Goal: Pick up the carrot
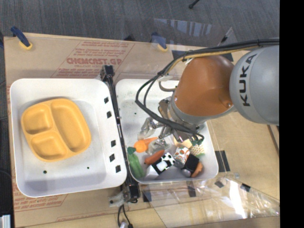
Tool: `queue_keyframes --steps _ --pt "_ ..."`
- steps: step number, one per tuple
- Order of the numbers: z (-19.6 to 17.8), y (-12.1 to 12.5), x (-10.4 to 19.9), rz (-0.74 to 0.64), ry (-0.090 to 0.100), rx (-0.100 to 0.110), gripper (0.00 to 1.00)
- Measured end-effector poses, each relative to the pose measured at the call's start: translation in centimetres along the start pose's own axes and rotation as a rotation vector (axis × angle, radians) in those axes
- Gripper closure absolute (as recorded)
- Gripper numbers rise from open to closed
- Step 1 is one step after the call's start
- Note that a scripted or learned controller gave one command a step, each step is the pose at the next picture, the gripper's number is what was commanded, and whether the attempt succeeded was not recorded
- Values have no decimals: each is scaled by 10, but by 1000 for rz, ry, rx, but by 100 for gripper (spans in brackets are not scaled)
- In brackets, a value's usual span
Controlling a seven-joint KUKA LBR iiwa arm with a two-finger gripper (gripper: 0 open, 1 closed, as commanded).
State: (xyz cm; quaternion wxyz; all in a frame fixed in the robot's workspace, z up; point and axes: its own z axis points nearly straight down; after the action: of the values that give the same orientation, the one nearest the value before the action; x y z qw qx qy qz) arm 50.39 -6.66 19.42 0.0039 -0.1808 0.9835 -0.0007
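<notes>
The carrot [145,144], orange with a green top at its left end, lies in the right bin [127,103] near the front left, among other toy foods. My gripper [156,131] hangs low just above and behind the carrot's thin right end, below the orange wrist dome. Its two metal fingers [147,125] stand apart, so it is open, and nothing is clamped between them. The arm hides the bin's middle and right side.
Next to the carrot lie a green vegetable [136,166], a red-orange piece [155,157], a black-and-white toy [165,163] and several small foods [192,158]. The left bin [28,175] holds a yellow divided tray [55,128]. Black clips run along the bins' shared wall [113,127].
</notes>
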Motion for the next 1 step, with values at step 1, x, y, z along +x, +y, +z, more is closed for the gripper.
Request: queue_keyframes --steps 1 --pt "2 0 1 1 3 -1 0"
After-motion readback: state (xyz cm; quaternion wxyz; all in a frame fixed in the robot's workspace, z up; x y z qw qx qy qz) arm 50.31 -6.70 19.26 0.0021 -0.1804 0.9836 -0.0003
